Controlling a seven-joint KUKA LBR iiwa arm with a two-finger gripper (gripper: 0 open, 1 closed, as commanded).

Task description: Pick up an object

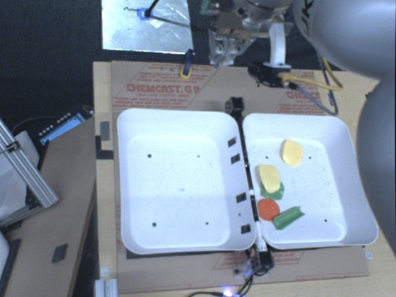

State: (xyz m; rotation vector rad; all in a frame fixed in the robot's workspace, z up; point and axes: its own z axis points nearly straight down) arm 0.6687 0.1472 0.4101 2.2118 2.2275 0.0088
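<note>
The right bin (pixel 346 166) holds several small toy pieces: a pale yellow oval (pixel 292 153), a second yellow piece (pixel 269 177) lying on a green piece (pixel 276 192), a red-orange disc (pixel 268 210) and a green pod shape (pixel 288 217). My gripper (pixel 225 51) hangs high above the bench's far edge, well behind both bins. Nothing shows between its fingers. The grey arm fills the upper right.
The left bin (pixel 133 184) stands beside the right one, joined by a black clip strip (pixel 242 172). A shiny metal sheet (pixel 146 16) lies at the back left. Cables (pixel 309 82) run behind the right bin. An aluminium rail (pixel 21 166) stands at the left.
</note>
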